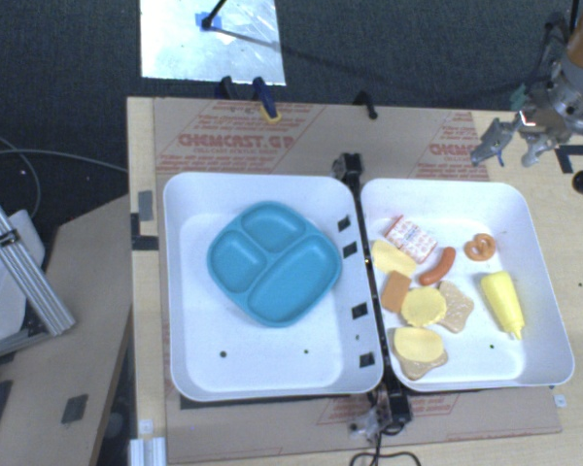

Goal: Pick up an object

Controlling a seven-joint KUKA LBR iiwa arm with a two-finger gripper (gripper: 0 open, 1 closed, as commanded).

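Observation:
The right bin [525,212] holds several toy foods: a pink wrapped snack [410,236], a red sausage [437,266], a small pretzel [481,248], a yellow mustard bottle [503,301], an orange block [396,290], yellow slices [424,307] and toast pieces [457,309]. My gripper [513,148] hangs above the bench beyond the right bin's far right corner, away from all the food. Its two fingers [490,148] are spread apart with nothing between them.
The left bin [189,260] bears a blue divided plate [274,261]. A black divider with clips [355,250] runs between the bins. Cardboard [233,134] lies under both. A shiny sheet [209,27] lies on the dark floor at the back.

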